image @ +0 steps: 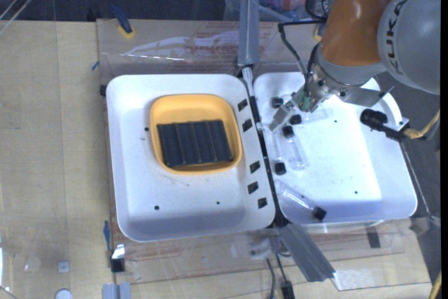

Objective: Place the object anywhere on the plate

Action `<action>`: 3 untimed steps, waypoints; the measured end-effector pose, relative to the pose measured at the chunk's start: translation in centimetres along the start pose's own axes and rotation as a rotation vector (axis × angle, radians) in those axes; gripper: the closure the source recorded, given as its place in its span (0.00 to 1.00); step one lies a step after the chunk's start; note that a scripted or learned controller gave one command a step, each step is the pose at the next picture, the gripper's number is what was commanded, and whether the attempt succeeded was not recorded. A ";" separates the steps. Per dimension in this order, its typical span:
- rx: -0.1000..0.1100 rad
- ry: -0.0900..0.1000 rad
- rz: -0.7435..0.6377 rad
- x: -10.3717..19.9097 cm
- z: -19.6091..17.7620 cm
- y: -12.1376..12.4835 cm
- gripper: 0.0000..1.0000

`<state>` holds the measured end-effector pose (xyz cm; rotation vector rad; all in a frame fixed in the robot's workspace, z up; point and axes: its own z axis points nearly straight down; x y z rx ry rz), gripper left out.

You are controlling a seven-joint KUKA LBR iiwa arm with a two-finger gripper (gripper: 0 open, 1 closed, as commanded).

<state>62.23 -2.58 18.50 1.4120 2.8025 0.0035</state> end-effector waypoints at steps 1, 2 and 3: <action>-0.002 -0.004 -0.292 -12.0 -2.3 -3.3 0.00; -0.002 -0.006 -0.541 -15.8 -6.9 -7.8 0.00; -0.008 -0.014 -0.538 -16.0 -8.1 -7.8 1.00</action>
